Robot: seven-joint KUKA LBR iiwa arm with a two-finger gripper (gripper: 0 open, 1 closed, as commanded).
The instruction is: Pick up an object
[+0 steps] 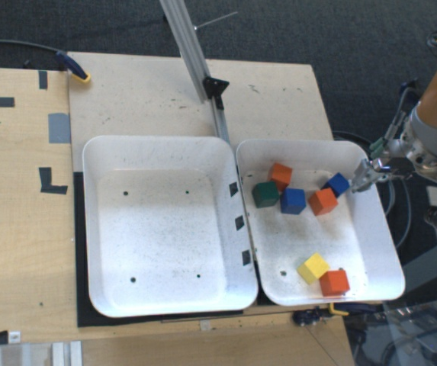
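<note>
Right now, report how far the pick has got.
Done: the gripper has reached the right bin, at its upper right rim beside the small blue block. In hand: nothing shows between its fingers; all seven blocks lie on the bin floor. Left: closing on a block and lifting it.

My gripper (pixel 367 175) sits at right bin (pixel 374 235) far-right rim. Five blocks (pixel 293 200) clustered in its far half, two blocks (pixel 323 274) near front. Left bin (pixel 100 227) alongside.
</note>
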